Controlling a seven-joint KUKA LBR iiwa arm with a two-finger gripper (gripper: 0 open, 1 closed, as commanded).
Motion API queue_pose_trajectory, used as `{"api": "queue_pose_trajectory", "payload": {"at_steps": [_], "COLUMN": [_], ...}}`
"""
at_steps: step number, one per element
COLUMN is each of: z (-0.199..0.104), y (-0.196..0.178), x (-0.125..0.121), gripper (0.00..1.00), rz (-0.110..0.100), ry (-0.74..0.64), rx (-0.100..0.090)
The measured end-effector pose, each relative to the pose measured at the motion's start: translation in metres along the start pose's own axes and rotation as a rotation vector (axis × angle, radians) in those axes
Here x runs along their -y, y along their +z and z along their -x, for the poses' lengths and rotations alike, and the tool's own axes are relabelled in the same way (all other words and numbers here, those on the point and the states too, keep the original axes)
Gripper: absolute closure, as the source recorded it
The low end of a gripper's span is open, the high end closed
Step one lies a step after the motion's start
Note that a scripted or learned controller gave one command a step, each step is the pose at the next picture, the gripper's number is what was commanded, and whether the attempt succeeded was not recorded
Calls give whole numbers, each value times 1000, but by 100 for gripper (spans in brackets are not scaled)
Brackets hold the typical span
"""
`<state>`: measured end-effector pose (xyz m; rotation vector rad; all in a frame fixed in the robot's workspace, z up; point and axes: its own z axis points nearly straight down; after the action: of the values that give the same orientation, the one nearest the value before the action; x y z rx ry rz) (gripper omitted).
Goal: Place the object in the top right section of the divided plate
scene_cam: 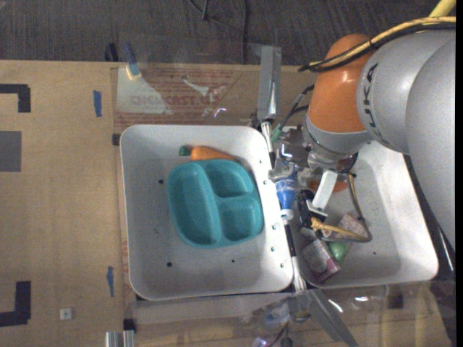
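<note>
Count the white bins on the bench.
2. The left bin holds the teal divided plate; the right bin sits beside it, under the arm, holding a cluster of small items.

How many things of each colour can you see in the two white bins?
Teal: 1, the divided plate
Orange: 1, the orange object behind the plate
Blue: 1, the blue object by the wall between the bins
Green: 1, the green ball
Yellow: 1, the yellow stick
Pinkish: 1, the packet
Total: 6 that I can tell apart.
</note>
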<state>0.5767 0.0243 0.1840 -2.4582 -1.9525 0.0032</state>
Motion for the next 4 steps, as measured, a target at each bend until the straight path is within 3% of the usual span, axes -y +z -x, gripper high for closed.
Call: {"api": "queue_pose_trajectory", "payload": {"at_steps": [1, 2, 3, 4], "z": [1, 27, -5, -3], "y": [-10, 0, 0, -10], "x": [-1, 8, 24, 23], "gripper": [100, 100, 100, 100], "rz": [2, -1, 1, 3], "ry": [3, 115, -251, -246], "rx": [-1, 0, -1, -1]}}
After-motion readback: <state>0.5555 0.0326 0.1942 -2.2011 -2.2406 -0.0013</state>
